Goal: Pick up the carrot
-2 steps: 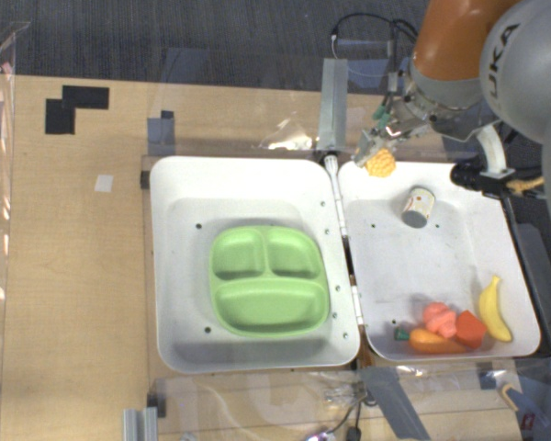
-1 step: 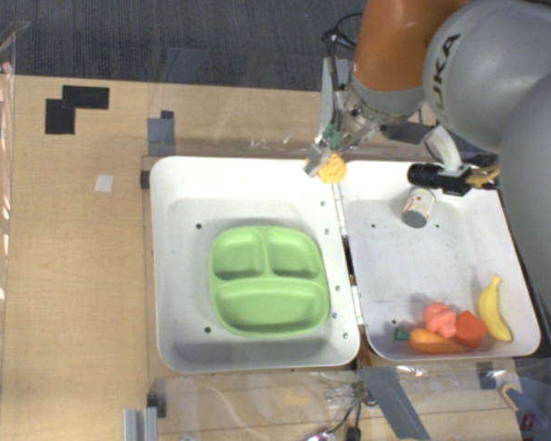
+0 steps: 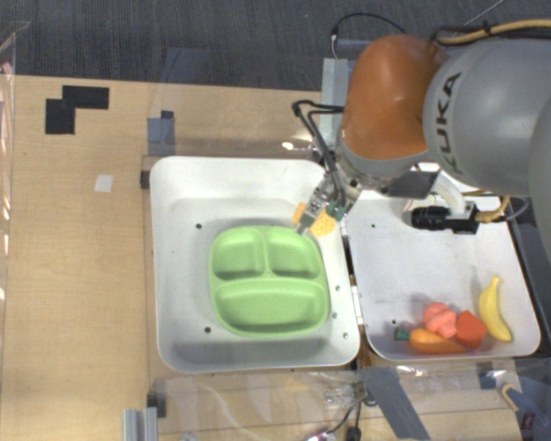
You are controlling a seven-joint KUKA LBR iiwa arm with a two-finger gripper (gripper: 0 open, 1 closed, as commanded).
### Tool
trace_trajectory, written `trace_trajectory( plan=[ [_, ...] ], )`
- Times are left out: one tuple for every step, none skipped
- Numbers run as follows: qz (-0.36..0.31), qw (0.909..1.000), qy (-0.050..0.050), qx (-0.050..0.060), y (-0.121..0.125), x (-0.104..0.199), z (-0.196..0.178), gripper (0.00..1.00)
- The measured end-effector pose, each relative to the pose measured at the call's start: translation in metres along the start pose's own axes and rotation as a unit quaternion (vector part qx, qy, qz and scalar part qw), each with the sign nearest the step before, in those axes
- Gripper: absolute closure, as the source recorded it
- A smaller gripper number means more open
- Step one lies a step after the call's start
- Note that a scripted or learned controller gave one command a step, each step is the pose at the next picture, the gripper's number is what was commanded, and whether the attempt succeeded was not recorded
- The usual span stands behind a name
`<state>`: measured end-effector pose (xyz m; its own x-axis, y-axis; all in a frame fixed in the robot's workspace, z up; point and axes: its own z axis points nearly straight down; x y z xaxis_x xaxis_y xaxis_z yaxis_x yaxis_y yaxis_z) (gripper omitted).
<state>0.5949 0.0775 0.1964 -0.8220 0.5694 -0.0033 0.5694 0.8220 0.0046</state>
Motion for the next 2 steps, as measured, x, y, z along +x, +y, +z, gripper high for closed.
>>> trace_trajectory(
  plan=[
    [0.001,1.0000,-0.003,-0.003,0.002,-0.001,-0.012,1.00],
    [0.020,0.9998,-0.001,-0.001,0.039,0.003,0.003,1.00]
  ],
)
